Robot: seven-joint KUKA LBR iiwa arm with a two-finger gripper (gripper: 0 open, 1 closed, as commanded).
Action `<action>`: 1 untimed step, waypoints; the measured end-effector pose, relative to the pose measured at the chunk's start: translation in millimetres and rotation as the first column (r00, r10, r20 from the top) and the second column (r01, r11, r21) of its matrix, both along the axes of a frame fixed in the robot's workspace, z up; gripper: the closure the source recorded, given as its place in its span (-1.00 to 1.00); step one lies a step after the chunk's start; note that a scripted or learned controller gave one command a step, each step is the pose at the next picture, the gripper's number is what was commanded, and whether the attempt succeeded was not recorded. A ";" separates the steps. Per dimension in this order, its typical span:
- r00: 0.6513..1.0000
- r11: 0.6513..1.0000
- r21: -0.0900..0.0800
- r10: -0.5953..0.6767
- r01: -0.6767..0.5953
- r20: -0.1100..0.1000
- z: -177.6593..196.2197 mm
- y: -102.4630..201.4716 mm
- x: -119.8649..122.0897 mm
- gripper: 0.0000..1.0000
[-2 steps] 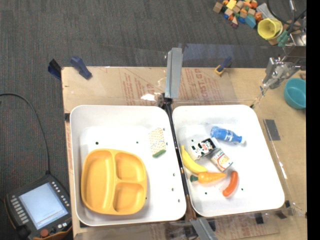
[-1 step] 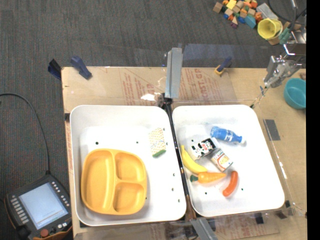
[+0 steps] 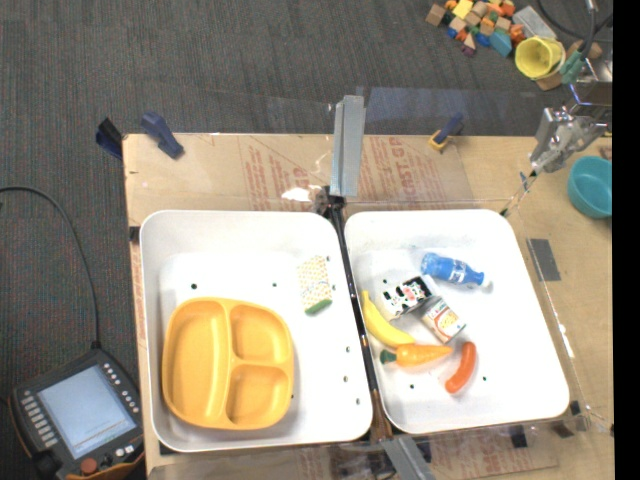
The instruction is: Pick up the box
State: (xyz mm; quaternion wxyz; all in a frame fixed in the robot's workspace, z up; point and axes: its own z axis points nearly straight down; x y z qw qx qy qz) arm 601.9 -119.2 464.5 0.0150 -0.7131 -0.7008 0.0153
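The box (image 3: 405, 296) is small with a black-and-white cow pattern. It lies tilted in the middle of the right bin (image 3: 520, 388). A yellow banana (image 3: 380, 320) touches its left side. A small can with a red and white label (image 3: 442, 320) lies against its lower right corner. A blue bottle (image 3: 453, 270) lies on its side just above and to the right, apart from the box.
An orange carrot (image 3: 420, 353) and a red sausage (image 3: 460, 366) lie below the box. The left bin (image 3: 160, 238) holds a yellow divided plate (image 3: 228, 363) and a pale speckled packet (image 3: 314, 278). A metal post (image 3: 348, 158) stands behind the bins.
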 end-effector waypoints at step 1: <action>1.000 1.000 0.000 0.003 -0.003 -0.007 5.9 0.4 1.8 1.00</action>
